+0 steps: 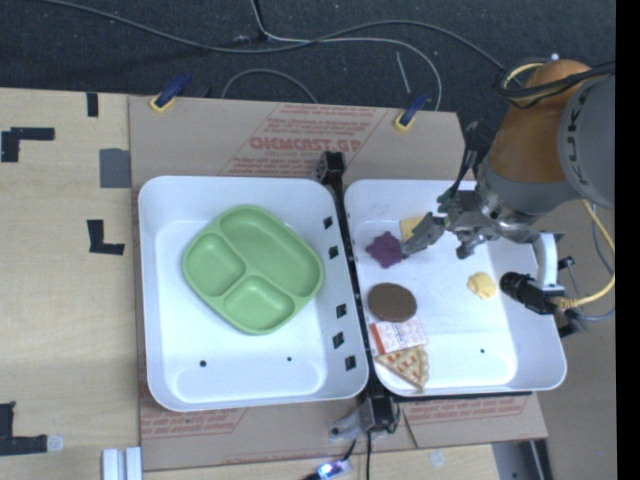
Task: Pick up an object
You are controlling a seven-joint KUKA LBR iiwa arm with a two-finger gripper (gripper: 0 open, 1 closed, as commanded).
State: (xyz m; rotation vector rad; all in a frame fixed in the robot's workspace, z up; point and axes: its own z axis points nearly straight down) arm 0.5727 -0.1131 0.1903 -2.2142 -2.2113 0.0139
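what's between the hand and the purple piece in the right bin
Nothing visible. The hand hangs just right of the purple piece, with bare bin floor between them. The yellow card lies behind, the brown disc nearer the camera, both off that line.

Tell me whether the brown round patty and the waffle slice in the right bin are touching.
Apart. The camera view shows the brown patty above the waffle slice, with a red-and-white packet lying between them.

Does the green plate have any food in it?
No, it is bare. The green plate shows plain green in all three sections; the food lies in the right bin.
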